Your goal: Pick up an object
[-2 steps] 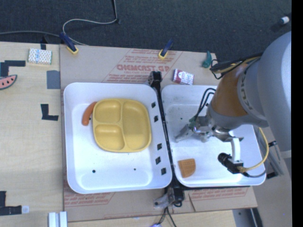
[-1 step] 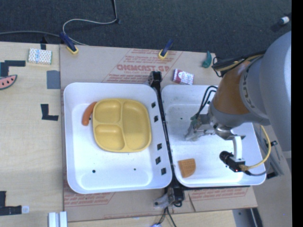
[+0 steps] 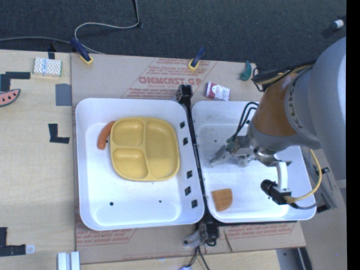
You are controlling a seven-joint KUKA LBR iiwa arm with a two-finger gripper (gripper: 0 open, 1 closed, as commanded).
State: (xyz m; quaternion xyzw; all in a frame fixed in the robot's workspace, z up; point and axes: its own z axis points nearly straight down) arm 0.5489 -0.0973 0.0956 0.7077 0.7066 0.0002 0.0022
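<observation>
Gripper low over the right bin, reaching in from the right with the grey arm and its orange band angled down behind it. Whether the fingers are apart or together cannot be told from this slant; nothing shows between them, so there is no hold to call yet.

Nearest candidate is the small orange block, lying flat on the floor of the same bin, in the near-left corner. It sits towards the lower edge of the view from the fingertips, close but clearly apart from them, with bare white floor between. It looks roughly squarish, so no strong long axis to line up on.

Over in the left bin lies the yellow divided plate, and tucked against its left rim an orange sausage-shaped piece, long axis running near upright in the view. Both are well apart from the gripper, across the divider between the bins.

Judgement: the block is the shorter reach, a short shift towards the near wall and then down, and that wall crowding the block's corner is the likely snag
</observation>
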